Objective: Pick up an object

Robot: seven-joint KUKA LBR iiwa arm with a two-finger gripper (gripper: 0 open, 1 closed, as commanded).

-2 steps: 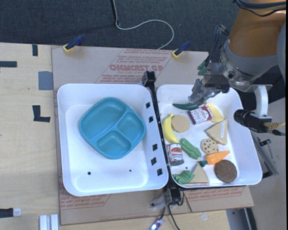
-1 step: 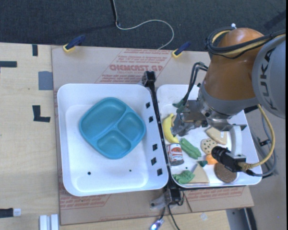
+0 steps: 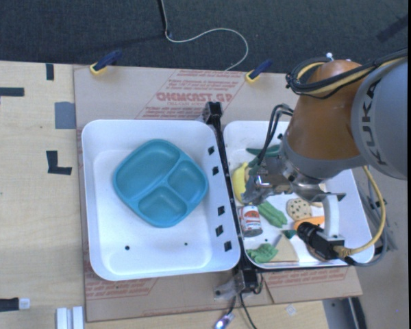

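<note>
Right bin (image 3: 362, 184) crowded under arm (image 3: 329, 129)

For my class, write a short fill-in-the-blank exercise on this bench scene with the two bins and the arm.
1. The blue divided plate lies in the ____ bin as the camera sees it.
2. That plate has ____ compartments.
3. The band above the arm's wrist is coloured ____.
4. The small can stands in the same bin as the ____ banana.

Missing words: left; three; orange; yellow
</note>
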